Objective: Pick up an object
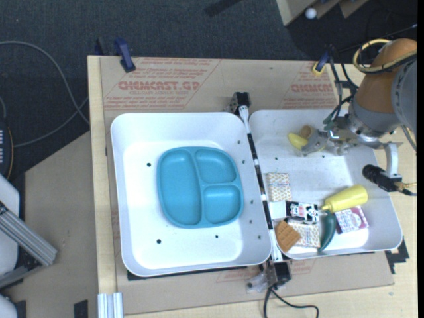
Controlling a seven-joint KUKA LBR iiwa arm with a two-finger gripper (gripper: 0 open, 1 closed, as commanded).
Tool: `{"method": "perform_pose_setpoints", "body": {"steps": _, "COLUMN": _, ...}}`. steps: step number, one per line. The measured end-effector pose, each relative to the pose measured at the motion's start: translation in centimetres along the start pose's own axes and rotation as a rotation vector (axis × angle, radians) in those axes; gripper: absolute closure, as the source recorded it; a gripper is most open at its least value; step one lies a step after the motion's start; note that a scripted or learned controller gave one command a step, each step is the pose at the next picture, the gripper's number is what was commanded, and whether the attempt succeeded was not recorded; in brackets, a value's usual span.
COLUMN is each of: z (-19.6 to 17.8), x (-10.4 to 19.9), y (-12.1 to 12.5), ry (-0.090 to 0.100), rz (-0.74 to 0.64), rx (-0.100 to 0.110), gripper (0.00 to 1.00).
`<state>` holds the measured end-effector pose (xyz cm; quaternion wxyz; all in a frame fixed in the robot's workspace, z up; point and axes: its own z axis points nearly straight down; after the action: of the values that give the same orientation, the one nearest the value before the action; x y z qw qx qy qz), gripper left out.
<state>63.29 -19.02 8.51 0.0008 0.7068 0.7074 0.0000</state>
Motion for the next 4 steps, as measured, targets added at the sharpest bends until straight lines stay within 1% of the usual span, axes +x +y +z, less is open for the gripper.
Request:
{"method": "perform_pose_setpoints", "body": {"steps": 1, "z": 0.1, "x": 2.6, "y": -10.6, "ry": 0.002, "rz": 0.002, "rx": 0.003, "gripper": 0.00}}
{"method": "perform_pose_setpoints", "body": {"steps": 2, "z": 0.0, "x": 5.2, "y": -1.3, "ry": 0.001, "rz": -0.001, "rx": 0.001, "gripper": 0.00}}
{"method": "perform_pose_setpoints", "body": {"steps": 3, "z": 0.1, "x": 4.6, "y": 3.3, "ry": 0.001, "rz": 0.002, "rx": 0.004, "gripper": 0.00}}
{"method": "perform_pose_setpoints", "body": {"steps": 4, "z": 0.0, "x": 9.2, "y": -0.2, "ry": 0.002, "rz": -0.001, "rx": 0.003, "gripper": 0.00}}
